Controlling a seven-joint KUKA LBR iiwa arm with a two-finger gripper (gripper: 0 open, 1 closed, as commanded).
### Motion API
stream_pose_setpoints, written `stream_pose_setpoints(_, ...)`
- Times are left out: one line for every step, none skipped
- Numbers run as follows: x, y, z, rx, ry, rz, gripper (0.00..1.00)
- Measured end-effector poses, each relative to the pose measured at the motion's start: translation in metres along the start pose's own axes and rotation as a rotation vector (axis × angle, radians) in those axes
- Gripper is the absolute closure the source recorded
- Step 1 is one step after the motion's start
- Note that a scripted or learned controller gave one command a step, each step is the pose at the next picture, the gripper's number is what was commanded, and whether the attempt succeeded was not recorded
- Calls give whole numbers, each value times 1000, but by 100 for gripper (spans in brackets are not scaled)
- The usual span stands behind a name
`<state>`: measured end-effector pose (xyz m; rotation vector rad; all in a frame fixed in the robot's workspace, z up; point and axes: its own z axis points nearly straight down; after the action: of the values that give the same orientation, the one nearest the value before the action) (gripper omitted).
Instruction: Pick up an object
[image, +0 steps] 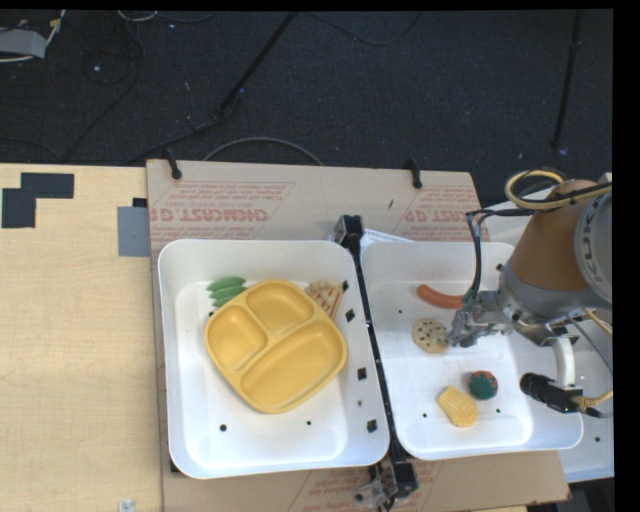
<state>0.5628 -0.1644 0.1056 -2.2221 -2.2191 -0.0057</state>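
The right bin (500, 440) holds an orange sausage (440, 295) at the back, a round speckled cookie (431, 335) in the middle, a green and red ball (483, 384), and a yellow corn piece (458, 407) at the front. My gripper (466, 328) is low in this bin, right beside the cookie's right edge and just in front of the sausage. Nothing is visibly held in it.
The left bin (190, 420) holds a yellow divided plate (276, 344), a green leafy item (226, 289) and a tan ridged piece (326, 294) at the plate's back edge. A black divider (368, 340) separates the bins. The arm's body (555, 260) overhangs the right bin's right side.
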Motion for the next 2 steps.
stream_pose_setpoints(2,-9,-49,2,-3,-1,100)
stream_pose_setpoints(0,0,-108,-1,-4,-3,100)
